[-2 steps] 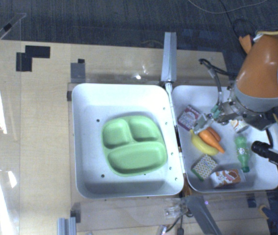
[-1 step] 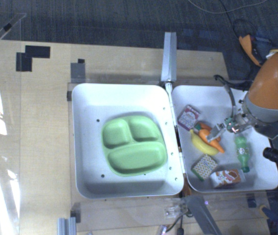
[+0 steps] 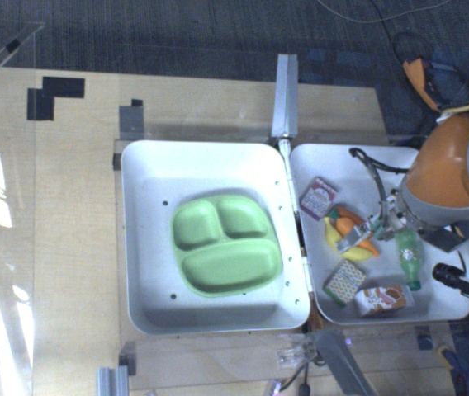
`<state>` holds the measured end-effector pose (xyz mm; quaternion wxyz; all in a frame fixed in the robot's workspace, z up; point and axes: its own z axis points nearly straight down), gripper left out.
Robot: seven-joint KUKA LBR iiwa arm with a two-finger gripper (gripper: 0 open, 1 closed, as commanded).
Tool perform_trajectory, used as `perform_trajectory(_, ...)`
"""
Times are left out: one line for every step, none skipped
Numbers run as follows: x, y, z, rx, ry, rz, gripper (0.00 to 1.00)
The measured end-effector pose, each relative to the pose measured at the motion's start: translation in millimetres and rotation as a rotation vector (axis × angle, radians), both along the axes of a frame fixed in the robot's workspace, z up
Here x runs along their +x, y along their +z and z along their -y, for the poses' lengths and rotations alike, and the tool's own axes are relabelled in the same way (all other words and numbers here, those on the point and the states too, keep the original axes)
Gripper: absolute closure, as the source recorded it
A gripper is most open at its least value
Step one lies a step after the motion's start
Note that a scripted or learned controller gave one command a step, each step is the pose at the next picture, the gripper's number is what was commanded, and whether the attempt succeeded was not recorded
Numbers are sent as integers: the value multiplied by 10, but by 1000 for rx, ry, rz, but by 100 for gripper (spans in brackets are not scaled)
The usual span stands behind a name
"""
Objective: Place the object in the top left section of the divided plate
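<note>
A green divided plate (image 3: 226,244) lies in the left white bin (image 3: 148,221), with two small sections at its far side and one long section at the near side; all three are bare. My gripper (image 3: 368,231) hangs low in the right bin (image 3: 433,310), right over a cluster of an orange carrot-like piece (image 3: 349,218), a yellow piece (image 3: 332,232) and another orange piece (image 3: 366,249). The arm's orange band (image 3: 442,167) shows at the right edge. Whether anything is gripped is hidden by the wrist.
The right bin also bears a pink packet (image 3: 319,196), a green bottle (image 3: 409,258), a checkered packet (image 3: 344,280) and a red-and-white carton (image 3: 381,300). A metal divider (image 3: 294,221) runs between the bins. Cables lie on the floor behind.
</note>
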<state>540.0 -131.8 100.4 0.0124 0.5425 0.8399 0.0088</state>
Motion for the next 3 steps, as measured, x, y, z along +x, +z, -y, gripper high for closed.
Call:
perform_trajectory(42, 140, -7, -1, 2, 13, 100)
perform_trajectory(-513, 1055, 176, -6, 135, -22, 100)
perform_trajectory(-366, 842, -750, -2, 43, -26, 100)
